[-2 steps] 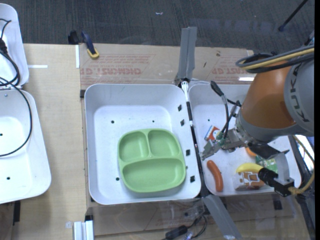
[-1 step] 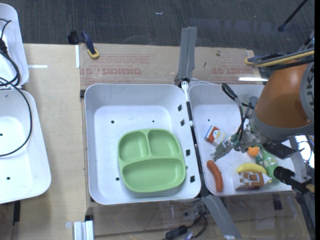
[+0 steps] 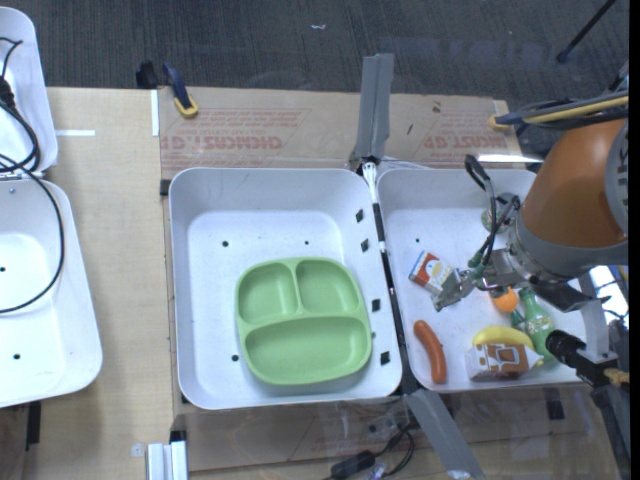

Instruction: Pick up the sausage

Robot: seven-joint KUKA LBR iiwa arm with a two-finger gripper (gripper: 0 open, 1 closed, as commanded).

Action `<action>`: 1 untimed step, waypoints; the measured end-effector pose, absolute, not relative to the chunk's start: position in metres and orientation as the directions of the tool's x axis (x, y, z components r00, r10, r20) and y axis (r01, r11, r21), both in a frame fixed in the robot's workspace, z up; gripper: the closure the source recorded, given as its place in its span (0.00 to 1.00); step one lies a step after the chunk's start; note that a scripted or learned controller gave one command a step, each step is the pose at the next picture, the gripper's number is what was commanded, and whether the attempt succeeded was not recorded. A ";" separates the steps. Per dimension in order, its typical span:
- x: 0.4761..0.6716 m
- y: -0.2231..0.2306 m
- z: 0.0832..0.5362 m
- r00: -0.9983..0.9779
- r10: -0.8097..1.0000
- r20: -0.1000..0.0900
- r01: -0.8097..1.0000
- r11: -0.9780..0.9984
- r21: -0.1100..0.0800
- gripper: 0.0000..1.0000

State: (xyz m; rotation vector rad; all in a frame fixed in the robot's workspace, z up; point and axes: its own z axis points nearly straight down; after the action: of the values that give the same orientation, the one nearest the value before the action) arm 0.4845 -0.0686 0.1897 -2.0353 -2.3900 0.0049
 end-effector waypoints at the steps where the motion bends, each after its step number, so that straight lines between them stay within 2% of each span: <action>1: 0.478 -0.022 0.189 -0.220 0.976 0.001 0.976 0.220 -0.006 0.00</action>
State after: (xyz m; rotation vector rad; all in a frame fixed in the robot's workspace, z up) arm 0.4779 -0.0219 0.1892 -1.9595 -2.4504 0.0064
